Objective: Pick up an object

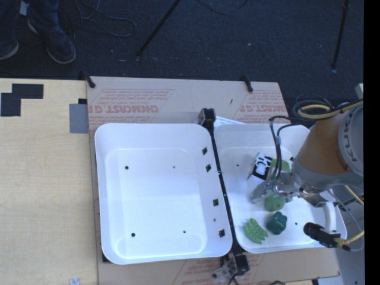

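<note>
Dark carpet with cables lies behind the worktop. Low in the right bin, the tool sits at a pale green ball; I cannot tell how wide it stands or whether it holds anything. Just beside lie a dark green block and a ridged green piece, with a black-and-white item above. This looks like the grasping step. Next comes a clean lift, if anything is caught.
</note>
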